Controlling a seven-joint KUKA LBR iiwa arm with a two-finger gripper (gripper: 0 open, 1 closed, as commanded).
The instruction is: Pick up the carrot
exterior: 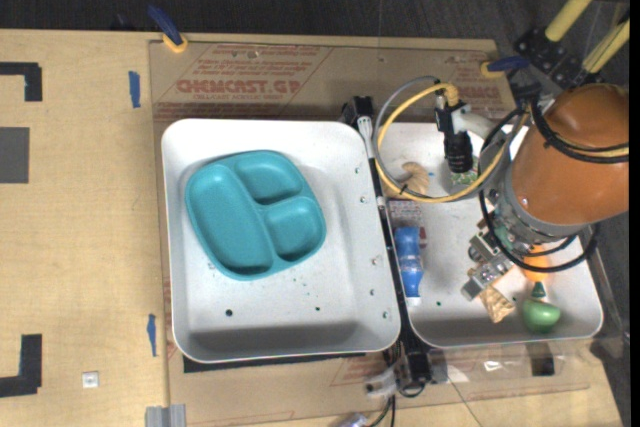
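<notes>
The left bin (205, 330) is holding a teal divided plate (250, 210) while the arm (575, 155) is hanging over the right bin (445, 315), its gripper (488, 277), whose opening I cannot tell, hovering beside an orange sliver, seemingly the carrot (540, 263), lying near a green fruit (542, 316).

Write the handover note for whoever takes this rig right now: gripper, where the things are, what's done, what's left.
Gripper: low over the right bin, near its front; whether it holds anything cannot be told from this view.
Carrot: an orange sliver shows under the arm's wrist; it may be the carrot, mostly hidden.
Also in the right bin: a green pear-like fruit, a blue bottle along the left wall, and a tan object near the back.
Left bin: teal divided plate.
Done: arm brought down into the right bin.
Left: confirm a grasp on the carrot and lift it.
</notes>
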